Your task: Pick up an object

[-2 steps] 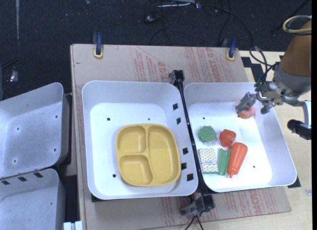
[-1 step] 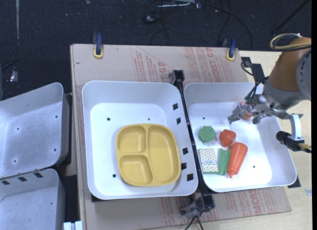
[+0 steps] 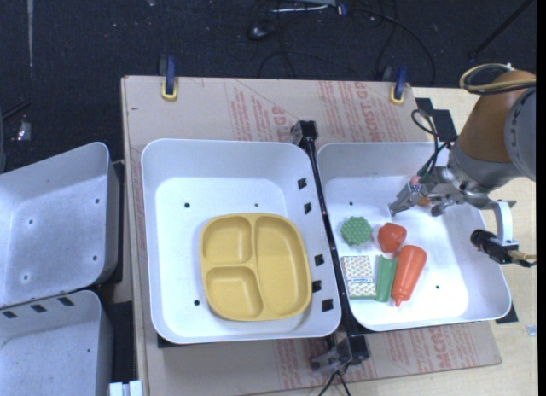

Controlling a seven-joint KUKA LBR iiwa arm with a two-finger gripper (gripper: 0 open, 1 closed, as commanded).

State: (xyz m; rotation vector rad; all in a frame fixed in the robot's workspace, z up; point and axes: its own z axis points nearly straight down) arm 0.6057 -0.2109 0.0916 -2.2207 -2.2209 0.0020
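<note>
One yellow three-compartment plastic tray (image 3: 255,266) is held by the left white bin (image 3: 162,215); five small objects lie in the right white bin (image 3: 478,300). The state of the gripper (image 3: 415,197) cannot be told.

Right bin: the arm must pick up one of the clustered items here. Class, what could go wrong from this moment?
1. The items crowd together: the red ball touches the orange carrot, beside the green stick, so the tool may nudge or catch two.
2. The patterned card lies flat near the right bin's wall, hard to get under.
3. The green round piece could roll away.
</note>
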